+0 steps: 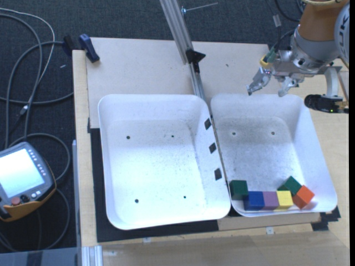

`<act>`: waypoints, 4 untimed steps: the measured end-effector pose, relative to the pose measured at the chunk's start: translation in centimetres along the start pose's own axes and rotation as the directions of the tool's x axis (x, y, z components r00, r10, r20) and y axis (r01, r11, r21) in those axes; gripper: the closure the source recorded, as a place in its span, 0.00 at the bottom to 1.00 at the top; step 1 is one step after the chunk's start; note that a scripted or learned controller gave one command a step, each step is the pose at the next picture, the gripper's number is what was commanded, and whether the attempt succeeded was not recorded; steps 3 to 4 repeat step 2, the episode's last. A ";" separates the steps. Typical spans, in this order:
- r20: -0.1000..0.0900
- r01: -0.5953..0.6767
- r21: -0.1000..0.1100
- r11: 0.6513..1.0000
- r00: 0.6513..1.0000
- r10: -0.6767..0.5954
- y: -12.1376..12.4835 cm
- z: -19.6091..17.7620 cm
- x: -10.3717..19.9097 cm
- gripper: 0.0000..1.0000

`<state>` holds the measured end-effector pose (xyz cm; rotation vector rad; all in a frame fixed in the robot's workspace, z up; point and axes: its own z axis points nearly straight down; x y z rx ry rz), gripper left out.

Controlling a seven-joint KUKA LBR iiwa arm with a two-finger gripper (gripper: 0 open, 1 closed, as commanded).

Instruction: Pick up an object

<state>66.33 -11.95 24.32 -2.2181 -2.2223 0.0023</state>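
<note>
While the metal pincer (270, 87) gapes (nothing between), square blocks (270, 195) line the right bin (310, 132).

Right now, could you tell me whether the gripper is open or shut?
Open: the gripper hangs above the right bin's far rim with its two fingers spread apart and nothing between them.

Right bin (310, 132) floor bare — blocks (270, 195) crowding near wall

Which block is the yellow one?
The yellow block sits in the row along the near edge of the right bin, between the purple block and the orange block. No other block is yellow.
</note>
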 end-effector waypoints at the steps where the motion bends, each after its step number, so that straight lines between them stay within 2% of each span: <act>1: 0.002 -0.008 0.003 1.000 1.000 0.008 1.3 8.9 -8.8 0.00; 2: -0.002 -0.004 0.007 1.000 1.000 0.004 -2.7 14.8 -9.4 0.00; 4: -0.002 -0.004 0.007 1.000 1.000 0.004 -2.7 14.8 -9.4 0.00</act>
